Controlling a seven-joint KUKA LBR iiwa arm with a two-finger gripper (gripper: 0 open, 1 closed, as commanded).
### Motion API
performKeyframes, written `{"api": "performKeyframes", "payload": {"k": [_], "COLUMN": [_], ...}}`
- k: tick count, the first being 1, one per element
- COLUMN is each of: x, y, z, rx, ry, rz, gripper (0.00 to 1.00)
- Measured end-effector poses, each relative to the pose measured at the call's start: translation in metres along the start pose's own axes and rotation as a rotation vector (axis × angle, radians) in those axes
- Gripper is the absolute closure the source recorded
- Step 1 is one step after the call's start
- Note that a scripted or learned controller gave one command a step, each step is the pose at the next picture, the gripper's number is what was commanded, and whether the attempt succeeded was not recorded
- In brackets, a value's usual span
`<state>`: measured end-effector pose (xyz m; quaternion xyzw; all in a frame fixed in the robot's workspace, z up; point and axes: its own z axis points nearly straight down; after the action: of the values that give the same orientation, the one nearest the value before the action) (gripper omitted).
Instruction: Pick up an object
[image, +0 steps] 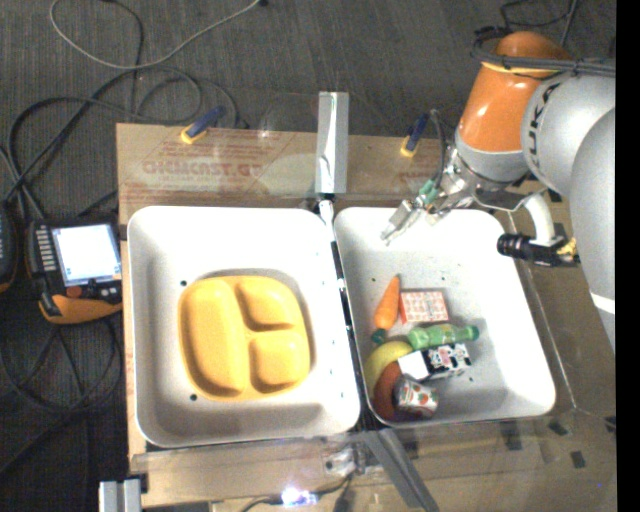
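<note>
The right bin holds a cluster of items near its front left: an orange carrot, a pink patterned card, a green bottle, a yellow banana-like fruit, a small black-and-white box and a red-and-white can. My gripper hangs above the back left part of the right bin, fingers pointing down-left, with nothing between them. It is well apart from the cluster, behind the carrot.
The left bin holds a yellow divided tray. A metal divider post stands behind the seam between the bins. Cables and a small screen device lie to the left of the bench. The right half of the right bin is bare.
</note>
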<state>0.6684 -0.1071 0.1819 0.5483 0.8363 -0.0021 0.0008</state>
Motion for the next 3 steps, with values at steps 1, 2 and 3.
{"api": "performKeyframes", "payload": {"k": [1, 2, 3], "x": [0.021, 0.034, -0.027], "y": [-0.072, -0.106, -0.101], "z": [0.049, 0.07, 0.092], "rx": [-0.001, -0.042, -0.017], "ry": [0.004, -0.022, -0.005], "rz": [-0.039, -0.079, -0.011], "gripper": [0.0, 0.0, 0.0]}}
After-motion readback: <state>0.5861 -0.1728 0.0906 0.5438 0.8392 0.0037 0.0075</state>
